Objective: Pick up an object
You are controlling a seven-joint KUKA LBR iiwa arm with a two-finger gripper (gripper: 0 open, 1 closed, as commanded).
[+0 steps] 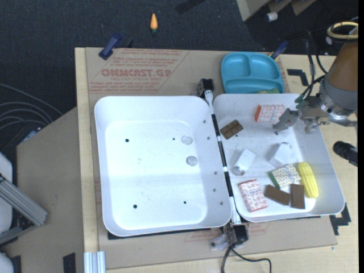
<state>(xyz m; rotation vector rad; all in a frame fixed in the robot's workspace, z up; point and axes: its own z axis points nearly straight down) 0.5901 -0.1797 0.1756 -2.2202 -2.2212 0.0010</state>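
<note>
The right bin [330,152] holds several small items. At its far side lies a red-and-white packet [268,113], and a brown bar [231,129] rests near the divider. Two white pieces [245,160] [280,152] sit mid-bin. Toward the front are a green patterned packet [285,176], a yellow corn cob [307,178], a red packet [251,195] and two brown bars [277,195] [297,196]. My gripper [297,124] hangs over the bin's far right part, just right of the red-and-white packet. It is open, with nothing between its spread fingers [282,123].
The left bin [108,152] has two small clear discs [187,140] [191,161] on its floor. A blue divided tray [253,73] stands behind the right bin. A blue clamp [110,47] lies at the board's far left corner. The arm [344,75] enters from the upper right.
</note>
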